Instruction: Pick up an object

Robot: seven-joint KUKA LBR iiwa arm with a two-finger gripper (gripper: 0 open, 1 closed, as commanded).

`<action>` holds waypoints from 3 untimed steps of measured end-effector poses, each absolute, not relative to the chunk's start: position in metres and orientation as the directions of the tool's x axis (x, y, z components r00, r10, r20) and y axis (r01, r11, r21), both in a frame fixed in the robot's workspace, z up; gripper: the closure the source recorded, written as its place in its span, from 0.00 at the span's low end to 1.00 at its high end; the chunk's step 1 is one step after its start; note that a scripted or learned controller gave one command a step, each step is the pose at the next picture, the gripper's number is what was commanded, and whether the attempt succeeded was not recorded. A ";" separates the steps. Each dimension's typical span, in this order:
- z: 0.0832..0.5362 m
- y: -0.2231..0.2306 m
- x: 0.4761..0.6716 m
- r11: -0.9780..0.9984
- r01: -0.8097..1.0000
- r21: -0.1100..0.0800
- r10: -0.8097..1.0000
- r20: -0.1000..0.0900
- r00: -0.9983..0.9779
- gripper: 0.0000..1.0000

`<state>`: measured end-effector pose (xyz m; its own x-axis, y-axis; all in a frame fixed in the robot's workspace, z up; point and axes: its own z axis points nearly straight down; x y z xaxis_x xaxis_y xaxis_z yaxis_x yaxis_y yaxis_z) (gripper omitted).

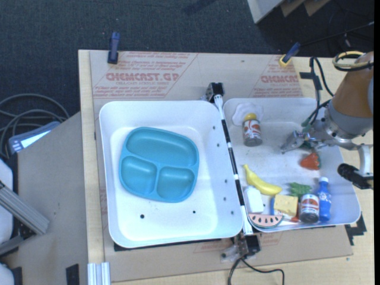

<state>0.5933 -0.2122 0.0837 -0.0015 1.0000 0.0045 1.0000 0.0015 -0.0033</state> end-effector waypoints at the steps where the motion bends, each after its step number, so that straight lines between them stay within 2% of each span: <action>1: 0.085 -0.219 0.560 0.004 1.000 -0.001 1.000 0.009 -0.004 0.00; 2: 0.095 -0.221 0.560 0.003 1.000 0.001 1.000 0.003 -0.003 1.00; 3: 0.095 -0.219 0.560 0.005 1.000 -0.001 1.000 0.007 -0.005 0.00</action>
